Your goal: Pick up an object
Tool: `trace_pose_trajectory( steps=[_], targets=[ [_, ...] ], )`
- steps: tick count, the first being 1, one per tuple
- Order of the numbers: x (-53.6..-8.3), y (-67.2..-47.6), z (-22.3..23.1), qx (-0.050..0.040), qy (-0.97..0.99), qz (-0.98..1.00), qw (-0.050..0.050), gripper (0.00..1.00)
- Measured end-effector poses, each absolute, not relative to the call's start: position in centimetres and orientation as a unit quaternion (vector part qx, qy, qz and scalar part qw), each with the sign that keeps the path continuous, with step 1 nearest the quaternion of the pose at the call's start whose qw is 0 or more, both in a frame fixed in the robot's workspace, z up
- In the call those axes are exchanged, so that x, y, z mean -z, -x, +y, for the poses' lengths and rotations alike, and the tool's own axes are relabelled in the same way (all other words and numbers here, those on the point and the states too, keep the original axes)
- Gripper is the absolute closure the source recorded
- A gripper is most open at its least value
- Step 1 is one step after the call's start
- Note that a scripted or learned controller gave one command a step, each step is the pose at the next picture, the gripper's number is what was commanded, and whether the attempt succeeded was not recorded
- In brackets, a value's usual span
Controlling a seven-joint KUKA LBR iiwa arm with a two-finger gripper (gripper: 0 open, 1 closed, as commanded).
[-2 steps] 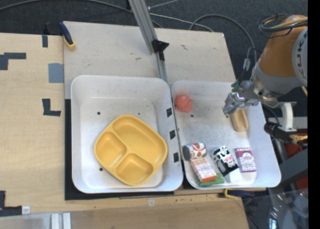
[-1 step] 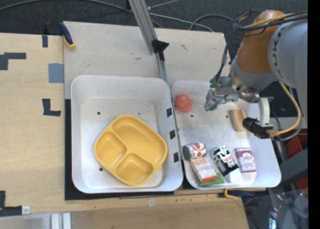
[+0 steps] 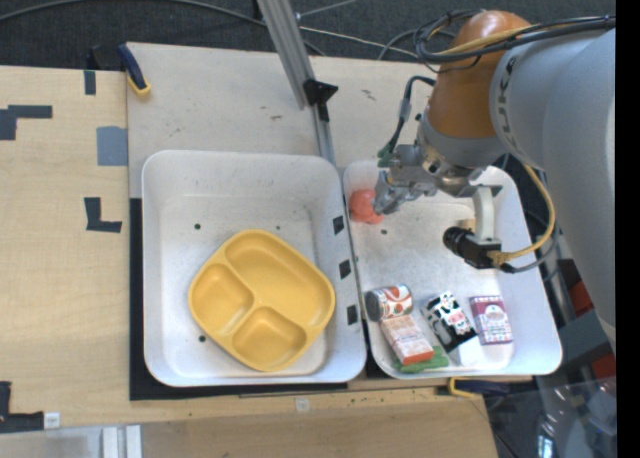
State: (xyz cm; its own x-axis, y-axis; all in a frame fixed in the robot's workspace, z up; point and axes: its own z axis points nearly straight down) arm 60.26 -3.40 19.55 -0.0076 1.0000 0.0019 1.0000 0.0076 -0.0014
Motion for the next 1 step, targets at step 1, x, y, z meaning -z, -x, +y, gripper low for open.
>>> trace_pose_trajectory(
  steps=[1],
  targets=[
    [-19.44, -61.53, 1.58, 0.0002, 0.705, -0.71, 0.001, 1.0]
  ],
)
